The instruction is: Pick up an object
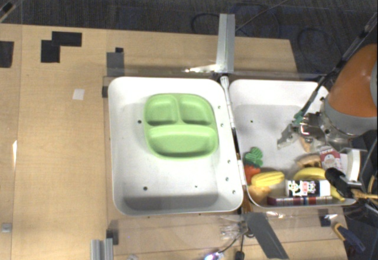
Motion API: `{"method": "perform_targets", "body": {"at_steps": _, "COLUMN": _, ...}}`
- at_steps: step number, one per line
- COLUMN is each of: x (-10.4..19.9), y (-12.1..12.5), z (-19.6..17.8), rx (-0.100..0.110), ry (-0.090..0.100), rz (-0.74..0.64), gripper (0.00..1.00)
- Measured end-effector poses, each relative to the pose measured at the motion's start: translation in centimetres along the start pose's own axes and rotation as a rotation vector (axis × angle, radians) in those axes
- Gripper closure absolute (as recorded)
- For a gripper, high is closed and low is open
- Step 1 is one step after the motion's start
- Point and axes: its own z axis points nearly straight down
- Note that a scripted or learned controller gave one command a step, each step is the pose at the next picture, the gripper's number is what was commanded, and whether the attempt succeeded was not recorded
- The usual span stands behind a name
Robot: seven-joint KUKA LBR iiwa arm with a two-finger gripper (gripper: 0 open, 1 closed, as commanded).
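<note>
Toy food (pixel 267 179) sits piled along the right bin's (pixel 260 99) near edge, just below-left of the gripper (pixel 290 136), which hangs over bare floor, jaws spread open, nothing between them.

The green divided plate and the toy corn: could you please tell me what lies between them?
In the camera view, the two bins' adjoining walls lie between the green divided plate and the toy corn, plus bare white floor of the left bin.
</note>
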Motion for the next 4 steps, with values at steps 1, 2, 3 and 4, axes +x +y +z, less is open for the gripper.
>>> {"method": "perform_targets", "body": {"at_steps": 1, "x": 3.3, "y": 2.9, "z": 8.6, "rx": -0.017, "ry": -0.001, "rz": -0.243, "gripper": 0.00}}
{"method": "perform_targets", "body": {"at_steps": 2, "x": 0.2, "y": -1.1, "z": 8.5, "rx": -0.018, "ry": -0.002, "rz": -0.270, "gripper": 0.00}}
{"method": "perform_targets", "body": {"at_steps": 3, "x": 0.6, "y": -0.9, "z": 7.4, "rx": -0.023, "ry": 0.003, "rz": -0.273, "gripper": 1.00}}
{"method": "perform_targets", "body": {"at_steps": 4, "x": 8.7, "y": 3.2, "z": -0.8, "rx": -0.003, "ry": 0.001, "rz": -0.229, "gripper": 1.00}}
